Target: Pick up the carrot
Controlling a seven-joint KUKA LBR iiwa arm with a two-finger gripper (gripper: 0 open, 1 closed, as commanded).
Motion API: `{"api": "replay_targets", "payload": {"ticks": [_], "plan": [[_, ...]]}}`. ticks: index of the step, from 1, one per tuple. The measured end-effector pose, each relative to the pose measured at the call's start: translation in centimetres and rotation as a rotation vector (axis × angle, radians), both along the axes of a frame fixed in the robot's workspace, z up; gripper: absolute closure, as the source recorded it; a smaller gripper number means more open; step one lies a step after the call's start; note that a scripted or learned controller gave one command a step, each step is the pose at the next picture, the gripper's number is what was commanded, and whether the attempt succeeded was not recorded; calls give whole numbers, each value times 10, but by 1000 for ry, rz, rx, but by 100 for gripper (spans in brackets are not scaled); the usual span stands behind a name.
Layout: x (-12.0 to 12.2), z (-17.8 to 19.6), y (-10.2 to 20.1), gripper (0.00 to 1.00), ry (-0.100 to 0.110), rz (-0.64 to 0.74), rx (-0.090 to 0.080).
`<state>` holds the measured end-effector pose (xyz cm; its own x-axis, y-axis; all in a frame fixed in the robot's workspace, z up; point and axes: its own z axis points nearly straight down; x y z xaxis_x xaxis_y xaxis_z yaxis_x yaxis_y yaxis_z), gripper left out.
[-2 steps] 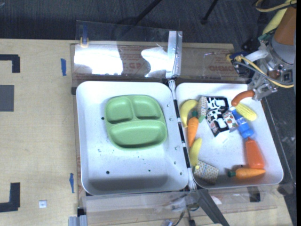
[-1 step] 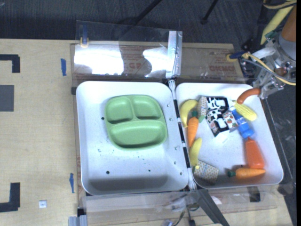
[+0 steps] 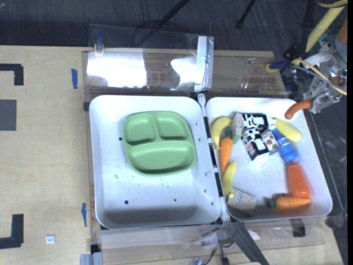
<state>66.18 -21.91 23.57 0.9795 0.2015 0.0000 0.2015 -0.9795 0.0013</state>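
The jaws (image 3: 324, 99) hang over the far right corner of the right bin (image 3: 259, 175); I cannot tell if they are apart or together (cables clutter them). A smooth orange-red stub (image 3: 298, 109) sits just beside them. The carrot (image 3: 292, 202), tapered glossy plastic, lies well apart by the near wall, its long axis left-right and its green end pointing left.

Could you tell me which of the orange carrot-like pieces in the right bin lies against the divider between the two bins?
The upright carrot beside the yellow banana; the other carrot lies along the bin's near edge.
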Motion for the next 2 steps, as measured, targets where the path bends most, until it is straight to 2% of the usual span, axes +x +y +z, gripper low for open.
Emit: {"api": "replay_targets", "payload": {"ticks": [1,2], "plan": [[-3,-7,3,100,4,1,3],[-1,11,-2,100,0,2,1]]}}
